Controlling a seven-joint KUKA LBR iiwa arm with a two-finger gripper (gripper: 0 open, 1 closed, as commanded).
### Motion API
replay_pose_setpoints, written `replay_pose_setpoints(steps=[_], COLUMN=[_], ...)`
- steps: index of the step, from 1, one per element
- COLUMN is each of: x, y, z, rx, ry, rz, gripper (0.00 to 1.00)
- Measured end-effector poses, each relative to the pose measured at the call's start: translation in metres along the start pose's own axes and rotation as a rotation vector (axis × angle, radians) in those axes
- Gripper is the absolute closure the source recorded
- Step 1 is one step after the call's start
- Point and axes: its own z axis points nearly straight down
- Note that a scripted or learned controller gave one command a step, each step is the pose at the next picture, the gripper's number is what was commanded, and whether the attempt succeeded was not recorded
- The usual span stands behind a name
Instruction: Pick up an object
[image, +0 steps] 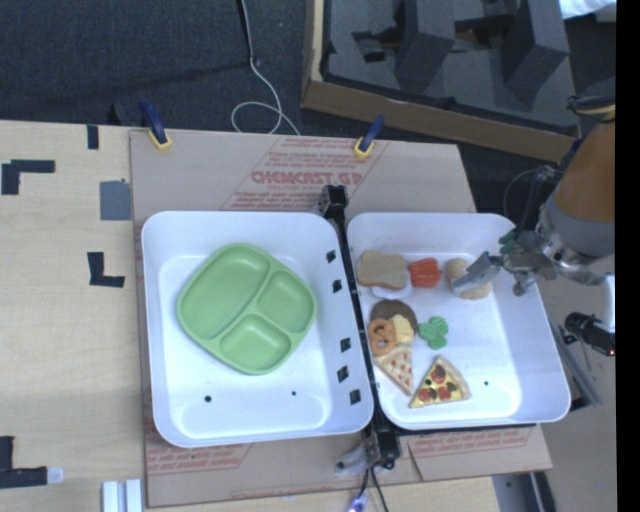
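Currently, you are in the approach step: the gripper (478, 277) hovers over the tan food piece (462, 271) in the right bin (535, 345); finger opening cannot be determined. Next, descend and close.

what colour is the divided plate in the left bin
Light green; the divided plate shows clearly in the camera view.

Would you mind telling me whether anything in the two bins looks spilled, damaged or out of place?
Nothing stands out. The green plate lies flat in the left bin, turned at a slant, and the toy food, such as the pizza slice, sits loose in the right bin.
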Motion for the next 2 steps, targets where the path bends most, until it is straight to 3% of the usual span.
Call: replay_pose_setpoints(steps=[1,2], x=[0.027,0.083], y=[0.046,0.021], z=[0.119,0.117], rx=[0.000,-0.003], ry=[-0.002,-0.001], rz=[0.000,-0.003], gripper=[0.00,0.00])
